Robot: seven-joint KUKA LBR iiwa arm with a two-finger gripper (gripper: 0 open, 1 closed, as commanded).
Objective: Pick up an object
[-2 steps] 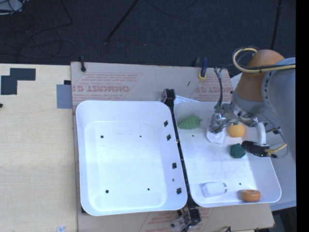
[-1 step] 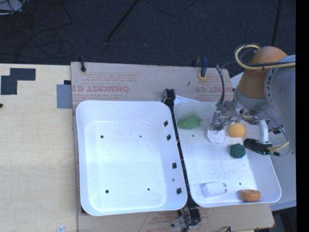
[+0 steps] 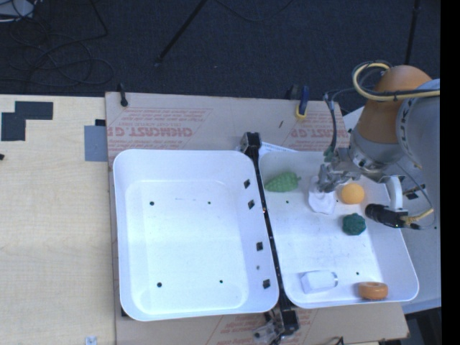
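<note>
Arm (image 3: 402,131) enters from right, grey body, orange band above wrist. Wrist angled down and leftward. Gripper (image 3: 328,180) low, at arm's left end. Cables loop above band.

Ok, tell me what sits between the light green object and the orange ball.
In the camera view, a white crumpled object lies between the light green object and the orange ball.

Bright even light, white bins (image 3: 122,192) glaring, slight softness.

We read "CHEMCOZT" in red, upside down, on the cardboard sheet (image 3: 180,124) behind the bins; a second red print near its right end is partly hidden; we cannot read it.
</note>
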